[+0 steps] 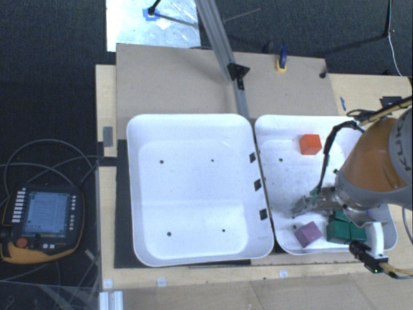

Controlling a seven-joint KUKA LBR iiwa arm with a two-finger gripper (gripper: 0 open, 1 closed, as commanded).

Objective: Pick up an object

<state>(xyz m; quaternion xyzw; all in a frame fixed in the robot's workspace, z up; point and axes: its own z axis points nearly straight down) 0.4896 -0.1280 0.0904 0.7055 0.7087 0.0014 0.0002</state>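
Note:
The right bin (284,129) holds three objects. An orange cube (310,144) lies near its far side. A purple block (308,234) rests near the front rim, and a dark green object (338,228) sits just right of it, partly hidden under the arm. My gripper (302,207) is low over the right bin's floor, just above the purple block and left of the green object. Nothing shows between its tips.
The left bin (139,173) stands beside the right one, with a shared divider (258,185) between them. A grey pole (219,34) slants in from the top to the bins' far edge. A teach pendant (42,223) lies off the bench at the left.

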